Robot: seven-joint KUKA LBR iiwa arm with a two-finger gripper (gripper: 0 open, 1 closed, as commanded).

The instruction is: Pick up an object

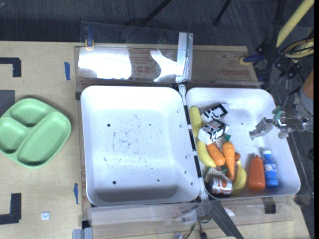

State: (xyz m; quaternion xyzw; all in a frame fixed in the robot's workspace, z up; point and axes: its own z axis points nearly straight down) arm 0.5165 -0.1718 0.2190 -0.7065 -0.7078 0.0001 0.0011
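Tool (262, 127) hangs over the right bin (249, 99), upper-right part, above bare white floor; can't tell how its tips stand, too blurred & small, and nothing visible in it. Arm comes in from the right edge.

Step in hand, as I judge it: choose a target & descend. Best bets are the items nearest the tool, w/ room around them: the blue bottle (269, 168) and the orange bottle (256, 173), lying side by side near the bin's front-right, just below the tool. They touch or nearly touch each other, so come down centred on one, fingers across its narrow width, not straddling both. Blue one is close to the bin wall; risk of a finger hitting the rim. Orange bottle probably safer.

Avoid the pile along the bin's left wall: too crowded for a clean grasp.

Contents:
- Right bin: yellow banana (202, 148) along the left wall, two black & white boxes (214, 121) near the top of the pile, carrots (222, 156) in the middle, a small can (221, 184) at the front, plus both bottles.
- Left bin (99, 101): just faint scuffs & a few dark dots on the floor.
- Green divided plate (32, 132) sits on the table (40, 59) well left of both bins, three sections.
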